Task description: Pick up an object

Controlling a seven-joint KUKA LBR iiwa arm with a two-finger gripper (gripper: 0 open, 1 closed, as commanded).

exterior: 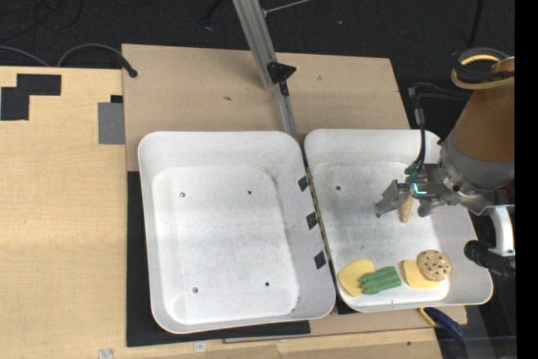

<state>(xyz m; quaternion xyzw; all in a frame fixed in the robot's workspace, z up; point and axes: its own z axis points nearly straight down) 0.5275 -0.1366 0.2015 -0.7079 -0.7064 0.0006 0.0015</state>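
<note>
Lying at the left, the shallow white plastic bin (160, 181) sits on the pale wooden counter (59, 181). To its right, touching along a shared edge, is the second shallow white bin (353, 151). Along that bin's near wall rest a flat yellow round piece (353, 272), a small green ridged object (381, 280) overlapping it, and a brown speckled cookie-like disc (434, 265) on a yellow slab (420, 277). Above them hangs the grey metal claw (402, 203), over the bin floor, well apart from those objects. A small pale piece sits at its tips, too blurred to identify; whether the claw is apart or together cannot be told. The arm's orange band (492, 126) is cut off at the right.
</note>
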